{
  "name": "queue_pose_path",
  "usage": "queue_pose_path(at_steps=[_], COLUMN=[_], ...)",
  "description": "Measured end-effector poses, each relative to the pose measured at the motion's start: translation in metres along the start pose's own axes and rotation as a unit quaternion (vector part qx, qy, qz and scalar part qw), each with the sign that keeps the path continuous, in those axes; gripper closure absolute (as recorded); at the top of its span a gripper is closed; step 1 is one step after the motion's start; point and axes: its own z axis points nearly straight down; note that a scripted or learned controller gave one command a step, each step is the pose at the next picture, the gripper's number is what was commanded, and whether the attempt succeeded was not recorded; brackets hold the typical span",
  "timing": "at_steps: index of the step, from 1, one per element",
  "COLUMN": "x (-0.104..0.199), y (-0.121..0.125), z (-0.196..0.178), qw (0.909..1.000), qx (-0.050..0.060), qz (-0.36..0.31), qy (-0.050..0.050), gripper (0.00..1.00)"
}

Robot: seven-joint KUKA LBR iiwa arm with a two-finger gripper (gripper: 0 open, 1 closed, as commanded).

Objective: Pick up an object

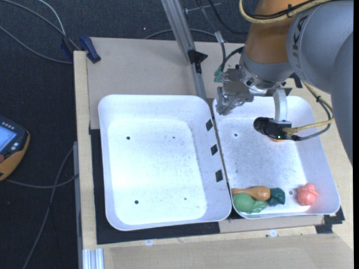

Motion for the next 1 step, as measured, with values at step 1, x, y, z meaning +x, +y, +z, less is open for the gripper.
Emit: queue_pose_path(at_steps=[1], x=[0.0491], y=[0.0145], z=[-0.0003], qw=[1.0], qx=[0.0], qz=[0.0], qy=[0.0], gripper=[1.0])
